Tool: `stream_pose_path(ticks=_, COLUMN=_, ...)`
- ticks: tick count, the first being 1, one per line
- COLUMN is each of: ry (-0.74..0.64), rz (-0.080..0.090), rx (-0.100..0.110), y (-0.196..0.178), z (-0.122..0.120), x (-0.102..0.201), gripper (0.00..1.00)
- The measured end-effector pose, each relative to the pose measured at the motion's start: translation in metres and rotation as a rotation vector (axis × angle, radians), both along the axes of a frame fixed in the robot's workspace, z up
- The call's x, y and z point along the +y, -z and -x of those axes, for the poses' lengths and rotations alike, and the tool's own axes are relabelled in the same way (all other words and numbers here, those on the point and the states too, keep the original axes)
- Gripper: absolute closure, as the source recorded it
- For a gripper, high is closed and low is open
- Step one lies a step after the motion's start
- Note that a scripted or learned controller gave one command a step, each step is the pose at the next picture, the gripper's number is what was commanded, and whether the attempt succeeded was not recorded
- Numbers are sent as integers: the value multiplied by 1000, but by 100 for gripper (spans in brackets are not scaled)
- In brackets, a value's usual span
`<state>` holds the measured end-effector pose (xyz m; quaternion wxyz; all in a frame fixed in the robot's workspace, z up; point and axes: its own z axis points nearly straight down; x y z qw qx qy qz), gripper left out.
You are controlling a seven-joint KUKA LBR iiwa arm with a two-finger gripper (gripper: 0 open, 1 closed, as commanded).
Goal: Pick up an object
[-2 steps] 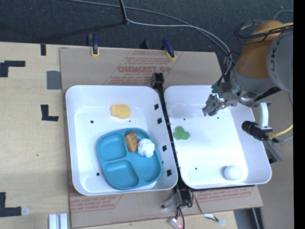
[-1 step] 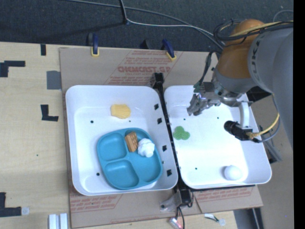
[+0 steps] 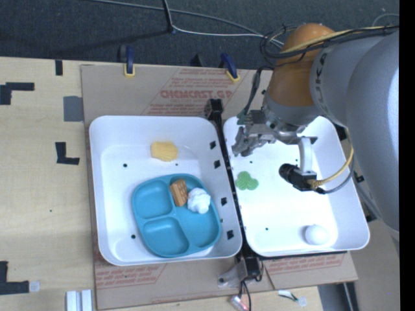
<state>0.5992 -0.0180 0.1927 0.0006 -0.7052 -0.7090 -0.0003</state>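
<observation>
My gripper (image 3: 243, 145) hangs over the back left part of the right bin (image 3: 343, 238), pointing down. A small green object (image 3: 246, 181) lies on the bin floor just below and in front of it, apart from the fingers. A white ball (image 3: 316, 234) rests near the right bin's front right corner. In the left bin (image 3: 107, 173) a yellow object (image 3: 164, 151) lies behind a blue divided plate (image 3: 155, 229). On the plate sit a brown block (image 3: 179, 192) and a white lump (image 3: 199, 201). Nothing shows between my fingers.
A black divider edge (image 3: 224, 167) runs between the two bins. The grey arm and its orange band (image 3: 305, 37) cover the right bin's back right. A black hose fitting (image 3: 295, 175) hangs over the bin's middle. Clamps hold the cardboard at the back.
</observation>
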Motion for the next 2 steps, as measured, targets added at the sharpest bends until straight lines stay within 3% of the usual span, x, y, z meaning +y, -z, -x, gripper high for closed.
stream_pose_path(ticks=2, ry=1, rz=0, rx=-1, y=-30, z=-9, x=109, gripper=100)
